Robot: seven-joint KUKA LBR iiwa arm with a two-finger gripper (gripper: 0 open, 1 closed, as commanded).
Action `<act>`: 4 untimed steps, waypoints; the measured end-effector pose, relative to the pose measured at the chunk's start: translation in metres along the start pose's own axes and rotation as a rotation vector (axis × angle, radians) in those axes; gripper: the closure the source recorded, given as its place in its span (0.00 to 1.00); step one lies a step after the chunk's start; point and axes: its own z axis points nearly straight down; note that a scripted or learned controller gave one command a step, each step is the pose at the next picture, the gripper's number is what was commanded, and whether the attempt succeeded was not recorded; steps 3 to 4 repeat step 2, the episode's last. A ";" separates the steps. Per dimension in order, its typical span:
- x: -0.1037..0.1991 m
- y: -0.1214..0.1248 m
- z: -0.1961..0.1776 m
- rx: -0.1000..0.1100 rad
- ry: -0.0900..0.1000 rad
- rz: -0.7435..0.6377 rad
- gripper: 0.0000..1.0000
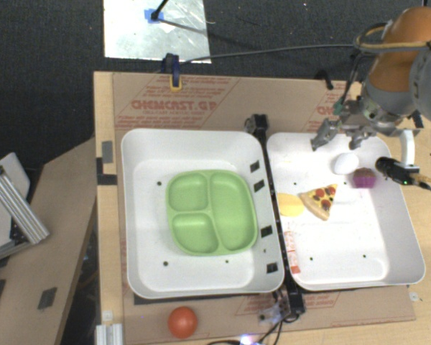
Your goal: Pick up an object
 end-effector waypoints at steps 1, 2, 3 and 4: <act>0.000 0.003 -0.009 -0.013 -0.001 -0.002 0.00; -0.010 0.006 0.042 -0.010 -0.002 0.000 0.00; -0.010 0.006 0.042 -0.010 -0.002 0.000 0.00; -0.010 0.006 0.042 -0.010 -0.002 0.000 0.00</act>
